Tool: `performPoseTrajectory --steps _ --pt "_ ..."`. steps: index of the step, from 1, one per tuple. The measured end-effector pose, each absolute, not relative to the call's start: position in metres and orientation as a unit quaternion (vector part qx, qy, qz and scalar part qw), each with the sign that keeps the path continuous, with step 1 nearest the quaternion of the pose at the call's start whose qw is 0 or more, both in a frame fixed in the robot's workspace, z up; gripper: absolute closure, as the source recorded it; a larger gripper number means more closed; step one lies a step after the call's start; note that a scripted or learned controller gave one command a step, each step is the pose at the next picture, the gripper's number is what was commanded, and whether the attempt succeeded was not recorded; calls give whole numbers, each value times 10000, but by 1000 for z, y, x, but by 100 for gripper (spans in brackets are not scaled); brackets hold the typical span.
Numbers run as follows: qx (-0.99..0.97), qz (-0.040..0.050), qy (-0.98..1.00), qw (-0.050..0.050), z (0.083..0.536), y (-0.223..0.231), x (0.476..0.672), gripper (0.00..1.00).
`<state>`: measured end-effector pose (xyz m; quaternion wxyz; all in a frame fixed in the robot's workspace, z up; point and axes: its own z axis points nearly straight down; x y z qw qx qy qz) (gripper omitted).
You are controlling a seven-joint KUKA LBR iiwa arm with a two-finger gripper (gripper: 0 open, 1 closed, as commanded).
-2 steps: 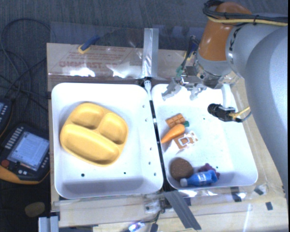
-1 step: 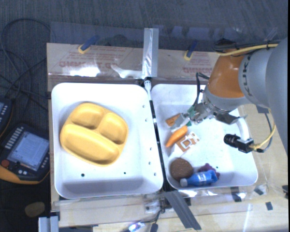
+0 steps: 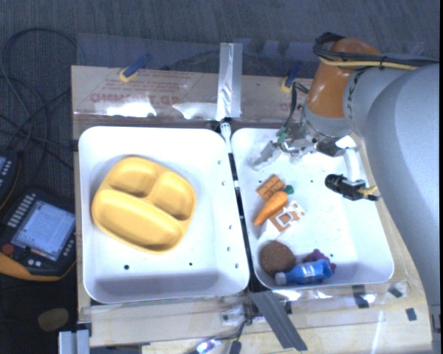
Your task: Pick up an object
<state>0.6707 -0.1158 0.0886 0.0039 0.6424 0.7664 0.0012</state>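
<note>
Camera view places the gripper [image 3: 279, 150] low over the right bin [image 3: 369, 249], near its far left corner; whether it is open or closed cannot be told from this angle, and nothing is seen held. Nearest candidates lie towards the near edge: an orange block [image 3: 270, 186] just beside a carrot [image 3: 269, 208], both close to the bin's left wall. Recommended: centre over the carrot, close across its narrow width, descend clear of the wall; the neighbouring block may spoil the closure. A brown ball [image 3: 277, 257] and blue bottle [image 3: 306, 273] sit by the near edge; a yellow moulded piece [image 3: 140, 201] lies in the left bin [image 3: 88, 271].
</note>
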Motion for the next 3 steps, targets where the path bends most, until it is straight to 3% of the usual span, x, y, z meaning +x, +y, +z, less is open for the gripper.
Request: performPoseTrajectory --steps 1,2,3 --pt "6222 10 7828 47 89 -106 627 0" --pt "6224 29 7827 55 100 -106 628 100" --pt "6223 28 7827 54 99 -106 628 0"
